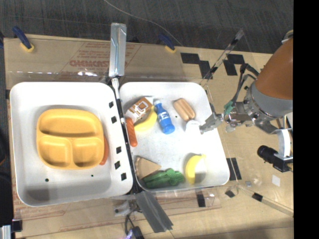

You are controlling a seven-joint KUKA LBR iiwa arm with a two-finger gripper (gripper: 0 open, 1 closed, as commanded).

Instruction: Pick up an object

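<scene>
Tool (215, 122) beside upright-lying blue bottle (164, 117)

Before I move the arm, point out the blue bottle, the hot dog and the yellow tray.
blue bottle (164, 118): camera view, on its body.
hot dog (184, 109): camera view, on its middle.
yellow tray (70, 137): camera view, on its centre divider.

You can see red print on the cardboard sheet (89, 59) at about 11 o'clock, above the left bin (20, 148); it appears mirrored or upside down and you cannot read it. No other label is legible.
</scene>
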